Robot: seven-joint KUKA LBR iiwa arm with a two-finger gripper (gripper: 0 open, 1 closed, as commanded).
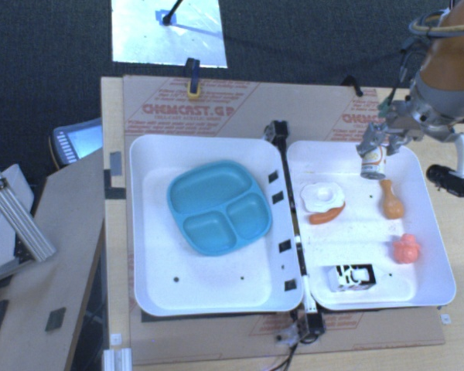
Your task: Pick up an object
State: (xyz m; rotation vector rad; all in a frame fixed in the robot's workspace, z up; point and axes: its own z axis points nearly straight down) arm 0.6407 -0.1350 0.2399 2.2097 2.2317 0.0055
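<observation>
In the camera view, red lettering reading "CHEMCAST GP" runs across the brown board (216, 103) under the two bins, above the left bin's upper edge; similar print at upper right is partly hidden. The left bin (151, 284) holds a blue divided plate (219, 206) near its middle, with bare white floor along its lower edge. In the right bin (433, 284), the gripper (373, 151) sits at the upper edge, its fingers clamped on a small can (373, 165) with a red-marked label too small to read. Below lie a fried egg (322, 196), a sausage (326, 215), a drumstick (390, 199), a pink toy (406, 249) and a black-and-white block (353, 276).
</observation>
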